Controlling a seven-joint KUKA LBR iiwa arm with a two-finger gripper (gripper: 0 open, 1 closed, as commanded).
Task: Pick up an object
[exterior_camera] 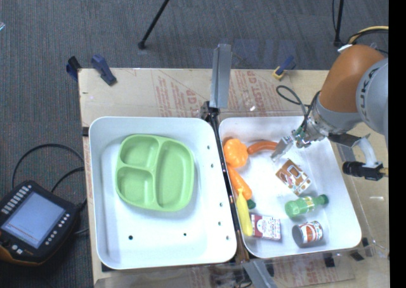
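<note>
My gripper (289,143) hangs over the back of the right bin (339,172), open, with nothing between its fingers. One silver finger (280,148) points down-left toward the end of a curved orange sausage-like toy (260,147). Just below the gripper lies a brown and white packet (293,176). A round orange toy fruit (234,151) and an orange carrot (239,182) rest along the bin's left side. Toward the front lie a yellow toy (243,212), a red and white carton (266,226), a green bottle (304,205) and a small can (308,233).
The left bin (108,229) holds a green divided plate (155,171). A grey upright post (221,84) stands behind the seam between the bins. Blue clamps (101,68) grip the bench's back edge. A teach pendant (32,220) lies on the floor at left.
</note>
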